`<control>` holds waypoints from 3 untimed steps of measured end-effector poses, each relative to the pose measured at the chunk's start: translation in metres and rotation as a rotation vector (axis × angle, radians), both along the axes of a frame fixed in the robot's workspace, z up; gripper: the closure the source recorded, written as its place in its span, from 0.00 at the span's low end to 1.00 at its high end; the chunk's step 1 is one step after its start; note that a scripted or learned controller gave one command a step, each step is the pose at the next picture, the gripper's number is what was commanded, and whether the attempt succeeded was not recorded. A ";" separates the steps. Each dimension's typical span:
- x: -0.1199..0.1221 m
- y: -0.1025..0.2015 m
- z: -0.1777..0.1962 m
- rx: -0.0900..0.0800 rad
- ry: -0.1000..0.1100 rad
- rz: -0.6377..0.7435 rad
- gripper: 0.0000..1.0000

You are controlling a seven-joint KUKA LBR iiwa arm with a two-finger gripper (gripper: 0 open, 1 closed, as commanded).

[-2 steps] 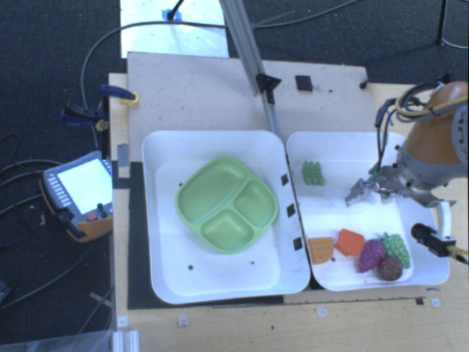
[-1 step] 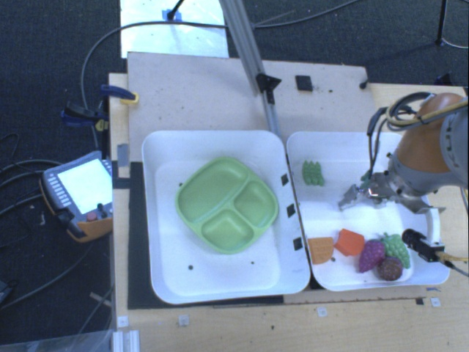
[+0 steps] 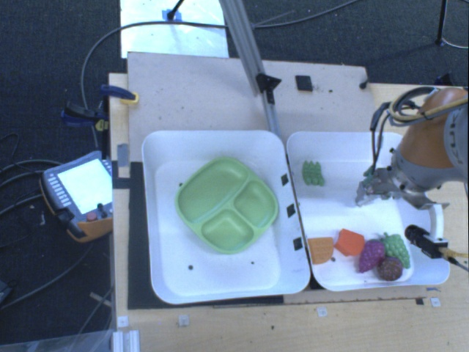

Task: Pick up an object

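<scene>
Nothing Gripped Over the Right Bin

Down in the right bin (image 3: 344, 149), toys cluster at the near edge: orange block (image 3: 350, 242), purple grapes (image 3: 371, 255), green piece (image 3: 314, 173) apart. The gripper (image 3: 372, 191) hovers above bare floor, fingers slightly parted, empty. A green plate (image 3: 227, 204) fills the left bin (image 3: 165, 270).

Place: a robot lab.
Floor: dark carpet strewn with loose cables (image 3: 95, 46).
Bench: plain board (image 3: 198, 86) bearing two white bins (image 3: 157, 218).
Gear: teach pendant (image 3: 79, 193) on floor, clamps (image 3: 110, 97) at bench edge, arm (image 3: 432, 141).
</scene>
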State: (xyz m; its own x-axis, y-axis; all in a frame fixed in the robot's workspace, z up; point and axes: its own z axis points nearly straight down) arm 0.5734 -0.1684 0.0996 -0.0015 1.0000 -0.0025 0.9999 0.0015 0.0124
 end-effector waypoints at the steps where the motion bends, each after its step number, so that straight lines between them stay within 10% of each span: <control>1: -0.004 -0.004 0.062 0.001 0.006 0.001 1.00; 3: 0.006 0.001 0.169 0.001 0.006 0.005 1.00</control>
State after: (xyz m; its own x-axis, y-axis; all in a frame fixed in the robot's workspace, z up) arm 0.5791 -0.1674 0.2684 -0.0065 1.0000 -0.0016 1.0000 0.0065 0.0066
